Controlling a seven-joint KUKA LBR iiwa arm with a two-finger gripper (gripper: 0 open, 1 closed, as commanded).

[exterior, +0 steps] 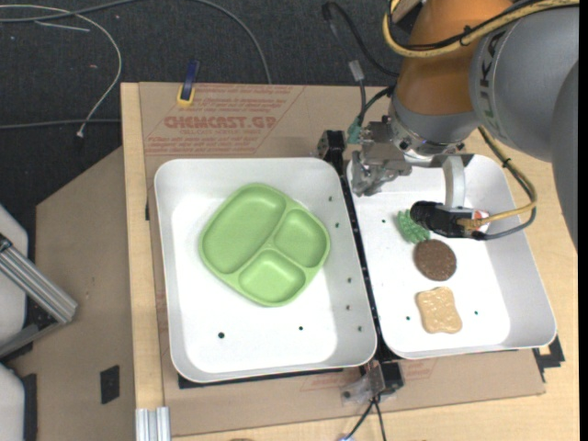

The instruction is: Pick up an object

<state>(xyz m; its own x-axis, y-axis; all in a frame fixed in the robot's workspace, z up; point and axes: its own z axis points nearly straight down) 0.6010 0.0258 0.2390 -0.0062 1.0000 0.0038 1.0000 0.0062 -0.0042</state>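
Your gripper [367, 177] hangs over the far left corner of the right bin [501, 292], close to the wall it shares with the left bin [193, 320]; you cannot tell whether it is spread or closed, and nothing shows in its grasp. Just right of it and nearer lie a green piece [410, 228], a brown disc [435, 260] and a tan biscuit [438, 310]. A green plate [265, 243] sits in the left bin.

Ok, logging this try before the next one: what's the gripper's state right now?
Gripper: cannot be told from this view; it is over the far left corner of the right bin.
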